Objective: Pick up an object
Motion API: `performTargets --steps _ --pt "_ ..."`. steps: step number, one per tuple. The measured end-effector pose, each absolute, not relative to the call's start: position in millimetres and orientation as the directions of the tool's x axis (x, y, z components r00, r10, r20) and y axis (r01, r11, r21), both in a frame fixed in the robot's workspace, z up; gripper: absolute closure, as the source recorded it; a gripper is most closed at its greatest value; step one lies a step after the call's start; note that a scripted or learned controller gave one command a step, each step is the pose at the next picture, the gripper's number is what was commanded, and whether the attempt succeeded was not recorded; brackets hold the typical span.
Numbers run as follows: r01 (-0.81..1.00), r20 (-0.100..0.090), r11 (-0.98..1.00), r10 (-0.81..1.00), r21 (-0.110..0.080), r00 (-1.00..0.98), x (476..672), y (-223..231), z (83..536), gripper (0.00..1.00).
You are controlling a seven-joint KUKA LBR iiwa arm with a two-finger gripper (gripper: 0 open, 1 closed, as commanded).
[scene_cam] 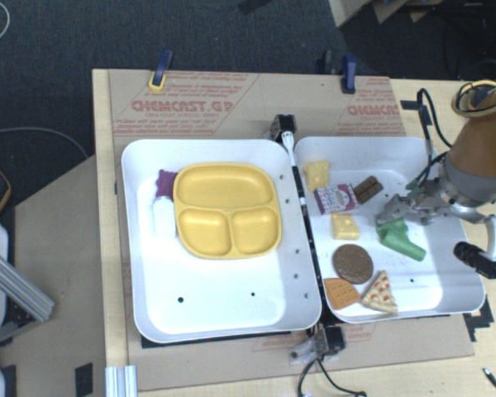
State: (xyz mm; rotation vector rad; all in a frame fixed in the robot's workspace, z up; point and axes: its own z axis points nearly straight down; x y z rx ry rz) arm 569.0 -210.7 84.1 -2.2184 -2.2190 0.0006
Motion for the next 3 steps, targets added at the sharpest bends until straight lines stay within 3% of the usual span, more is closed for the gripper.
performTargets --steps 1,3 --pt "1.0 0.0 0.0 1.0 0.003 0.0 570.4 -211.2 96.8 1.0" --pt "1.0 -0.003 0.001 1.0 0.007 -0.001 574.8 -219.9 197.1 1.0"
